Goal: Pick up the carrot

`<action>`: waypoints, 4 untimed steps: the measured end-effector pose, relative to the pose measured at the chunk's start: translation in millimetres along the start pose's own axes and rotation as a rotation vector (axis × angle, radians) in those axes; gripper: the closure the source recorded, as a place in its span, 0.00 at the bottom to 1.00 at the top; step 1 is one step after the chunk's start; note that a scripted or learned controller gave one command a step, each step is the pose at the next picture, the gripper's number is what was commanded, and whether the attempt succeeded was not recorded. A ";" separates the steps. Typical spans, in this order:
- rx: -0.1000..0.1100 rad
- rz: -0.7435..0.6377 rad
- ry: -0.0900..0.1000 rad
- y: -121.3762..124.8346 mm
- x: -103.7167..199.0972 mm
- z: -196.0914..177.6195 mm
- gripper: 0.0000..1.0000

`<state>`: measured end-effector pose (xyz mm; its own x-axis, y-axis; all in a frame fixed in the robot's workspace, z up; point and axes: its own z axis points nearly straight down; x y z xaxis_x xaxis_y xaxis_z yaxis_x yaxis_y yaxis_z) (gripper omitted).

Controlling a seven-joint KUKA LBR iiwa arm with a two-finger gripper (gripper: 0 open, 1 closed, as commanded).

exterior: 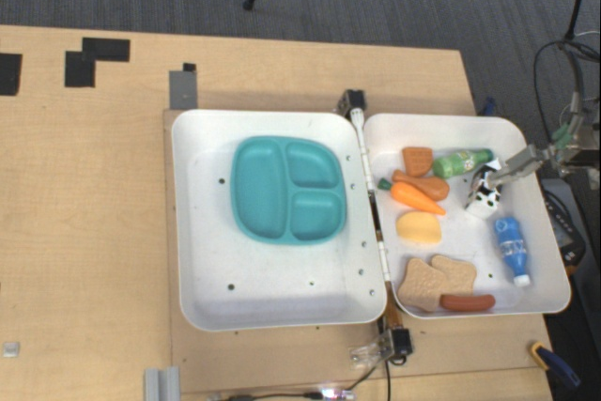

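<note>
Camera view, looking down: my claw (496, 172) reaches in from the right over the right bin (554, 291), its tips at the black-and-white cow toy (485, 192). Whether the tips are spread or closed, I cannot tell at this size, and I can't tell if they touch the toy. The carrot (416, 195) lies apart from my claw, in the left half of that bin, tilted, green end towards the divider. Above it sits an orange-brown piece (418, 161), a green bottle (460, 163) to its right. Just below the carrot, a yellow lump (420, 227). Bread slices (435, 281) and a sausage (468, 302) lie low in the bin, a blue bottle (513, 249) at right. Left bin (202, 296) carries a teal divided plate (287, 190).
</note>
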<state>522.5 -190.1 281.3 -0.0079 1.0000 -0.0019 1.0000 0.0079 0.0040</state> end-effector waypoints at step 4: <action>-0.055 0.267 -0.020 53.9 94.2 178.3 0.00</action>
<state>576.4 -95.8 103.0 0.2568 0.9664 -0.0131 0.9649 -0.2556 0.0610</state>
